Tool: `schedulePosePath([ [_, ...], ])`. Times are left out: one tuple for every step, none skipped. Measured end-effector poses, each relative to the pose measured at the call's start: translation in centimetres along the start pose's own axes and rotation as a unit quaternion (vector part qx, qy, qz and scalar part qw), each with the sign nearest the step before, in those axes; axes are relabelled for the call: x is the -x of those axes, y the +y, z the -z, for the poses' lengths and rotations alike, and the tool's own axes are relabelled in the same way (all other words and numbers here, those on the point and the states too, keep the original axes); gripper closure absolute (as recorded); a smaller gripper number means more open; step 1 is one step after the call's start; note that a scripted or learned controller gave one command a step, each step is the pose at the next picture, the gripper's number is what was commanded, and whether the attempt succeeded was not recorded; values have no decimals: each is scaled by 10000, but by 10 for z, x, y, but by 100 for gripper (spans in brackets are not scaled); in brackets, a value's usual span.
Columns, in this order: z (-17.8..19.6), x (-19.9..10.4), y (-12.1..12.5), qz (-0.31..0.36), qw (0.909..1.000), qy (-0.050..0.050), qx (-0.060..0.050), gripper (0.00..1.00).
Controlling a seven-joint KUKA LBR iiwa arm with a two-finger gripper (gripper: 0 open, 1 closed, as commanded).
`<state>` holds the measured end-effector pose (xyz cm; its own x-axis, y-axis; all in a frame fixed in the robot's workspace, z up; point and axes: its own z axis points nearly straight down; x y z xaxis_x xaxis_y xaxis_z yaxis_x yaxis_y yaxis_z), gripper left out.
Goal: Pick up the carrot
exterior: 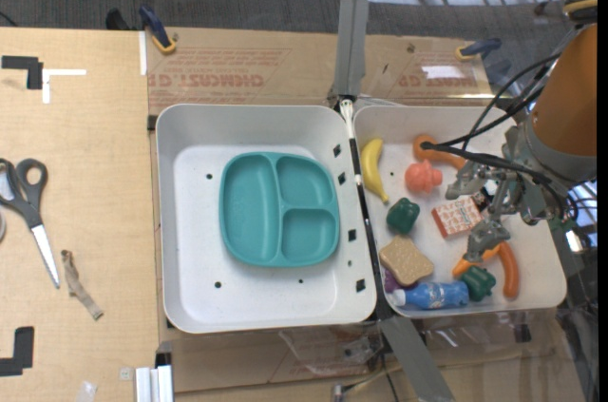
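The carrot (510, 271) is a long orange piece lying in the right bin (543, 294), close to its front right corner. My gripper (487, 237) hangs just above and left of the carrot's upper end, reaching in from the right under the orange-banded wrist. A small orange piece (467, 264) with a green piece (480, 282) lies directly below the gripper. Nothing is visibly held.
The right bin also holds a banana (372, 168), a peach-coloured ball (423, 177), a green pepper (403, 216), a red-and-white box (456, 218), a bread slice (407, 260), a blue bottle (432, 296) and a curved orange item (435, 147). The left bin (185, 229) holds a teal divided plate (280, 208).
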<state>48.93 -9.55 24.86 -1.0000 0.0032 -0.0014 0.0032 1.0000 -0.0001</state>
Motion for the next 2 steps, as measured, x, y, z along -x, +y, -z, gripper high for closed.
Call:
schedulePosePath([
  [-102,-11,-28,257,9997,8,3,0],
  [-156,-8,-73,58,10000,-4,2,0],
])
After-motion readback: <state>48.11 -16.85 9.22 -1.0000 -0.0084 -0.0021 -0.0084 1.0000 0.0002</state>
